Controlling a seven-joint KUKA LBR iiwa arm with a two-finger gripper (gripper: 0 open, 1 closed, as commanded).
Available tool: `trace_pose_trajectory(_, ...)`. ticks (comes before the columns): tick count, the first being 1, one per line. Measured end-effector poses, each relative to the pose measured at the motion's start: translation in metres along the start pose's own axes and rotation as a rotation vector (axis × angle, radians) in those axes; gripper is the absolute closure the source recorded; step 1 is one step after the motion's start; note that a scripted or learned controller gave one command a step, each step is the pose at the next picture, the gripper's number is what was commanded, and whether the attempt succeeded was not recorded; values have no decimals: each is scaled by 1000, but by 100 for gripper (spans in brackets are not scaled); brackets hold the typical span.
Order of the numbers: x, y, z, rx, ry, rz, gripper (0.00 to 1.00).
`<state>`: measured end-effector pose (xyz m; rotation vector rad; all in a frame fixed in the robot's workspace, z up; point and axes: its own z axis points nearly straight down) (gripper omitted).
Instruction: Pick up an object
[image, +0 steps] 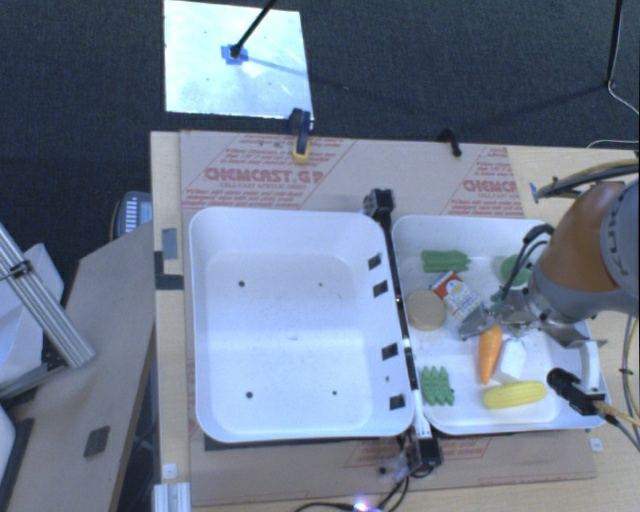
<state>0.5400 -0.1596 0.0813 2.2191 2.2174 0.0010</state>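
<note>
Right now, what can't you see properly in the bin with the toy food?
- Gripper: the camera view blurs it, so open or shut is unclear.
- Round green object: partly behind the grey arm.
- White block beside the orange carrot: too small to identify.

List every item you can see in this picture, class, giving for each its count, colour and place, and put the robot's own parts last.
bins: 2, white, side by side on the bench
green oblong toy: 1, green, right bin, far side
round disc: 1, tan, right bin near the divider
small carton: 1, red and white, right bin middle
carrot: 1, orange, right bin, beside the gripper
corn cob: 1, yellow, right bin, near edge
ridged green piece: 1, green, right bin, near left corner
white block: 1, white, between carrot and corn cob
arm: 1, grey with orange band, over right bin
gripper: 1, grey, low in right bin
</note>
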Motion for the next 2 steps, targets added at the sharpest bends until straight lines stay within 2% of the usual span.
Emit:
trace_pose_trajectory(1,3,-1,-14,0,2,-3,100)
trace_pose_trajectory(2,107,27,-109,-8,5,-15,100)
